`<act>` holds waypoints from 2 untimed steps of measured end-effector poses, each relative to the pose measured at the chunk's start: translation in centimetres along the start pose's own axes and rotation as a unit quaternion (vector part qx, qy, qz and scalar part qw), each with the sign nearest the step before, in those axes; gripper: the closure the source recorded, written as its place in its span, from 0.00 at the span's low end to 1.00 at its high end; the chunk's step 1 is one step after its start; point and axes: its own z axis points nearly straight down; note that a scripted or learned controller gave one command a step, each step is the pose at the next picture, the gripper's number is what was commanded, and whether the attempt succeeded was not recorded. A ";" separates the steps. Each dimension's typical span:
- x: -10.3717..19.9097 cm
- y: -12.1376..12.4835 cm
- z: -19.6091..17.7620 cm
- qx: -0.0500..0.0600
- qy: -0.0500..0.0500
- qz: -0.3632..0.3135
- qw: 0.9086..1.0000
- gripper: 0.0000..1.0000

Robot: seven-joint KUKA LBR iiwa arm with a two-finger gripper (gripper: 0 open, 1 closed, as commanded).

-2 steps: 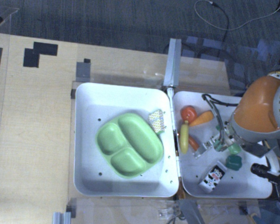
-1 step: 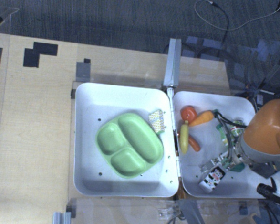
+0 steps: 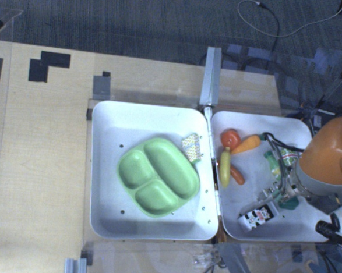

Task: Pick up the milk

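- Left bin (image 3: 99,157): green tray (image 3: 159,176), small patterned packet (image 3: 191,146) at its upper right edge.
- Right bin (image 3: 229,224): tomato (image 3: 229,137), carrot (image 3: 247,144), yellow piece (image 3: 225,165), orange piece (image 3: 236,176) along the left side.
- Milk (image 3: 257,216) lying flat near the front wall; not lifted, so pick judged not yet made.
- Gripper (image 3: 277,192) just above the milk under the arm; opening cannot be told.
- Wooden bench (image 3: 41,153), dark carpet (image 3: 109,12) behind, cable on floor.

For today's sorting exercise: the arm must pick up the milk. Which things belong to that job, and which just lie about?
Job: milk carton, gripper, right bin.
Lying about: green plate, tomato, carrot, patterned packet, left bin.
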 end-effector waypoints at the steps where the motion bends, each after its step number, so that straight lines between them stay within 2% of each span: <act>1: 0.0 0.0 0.0 0.000 0.000 0.000 1.000 0.00; 2: 2.7 3.5 -1.0 0.007 0.004 0.002 1.000 0.00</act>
